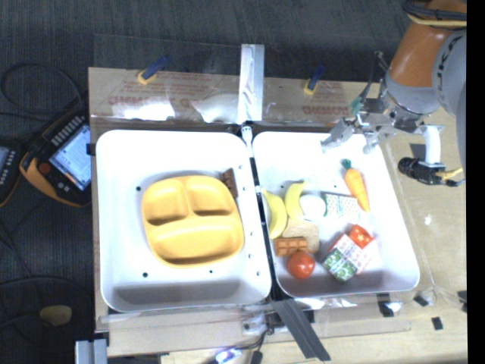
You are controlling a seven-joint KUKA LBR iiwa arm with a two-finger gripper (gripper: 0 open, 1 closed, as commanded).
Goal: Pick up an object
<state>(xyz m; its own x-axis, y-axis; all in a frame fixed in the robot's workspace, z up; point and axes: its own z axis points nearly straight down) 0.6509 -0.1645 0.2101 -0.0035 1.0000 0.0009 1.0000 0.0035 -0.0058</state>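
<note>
The carrot (356, 187) lies just below the empty, seemingly spread-fingered end effector (353, 136).

My bench (447, 226) carries two white bins. The right bin (398, 268) lies just below my end effector (352, 136); the left bin (114, 279) sits beyond it, touching.

dark grey carpet floor (189, 10) all round. light wood table (439, 279) w/ clear plastic sheet (182, 89) at back, held by blue + yellow clips. handheld pendant (64, 161) w/ lit screen on floor at left, black cables nr it.
</note>
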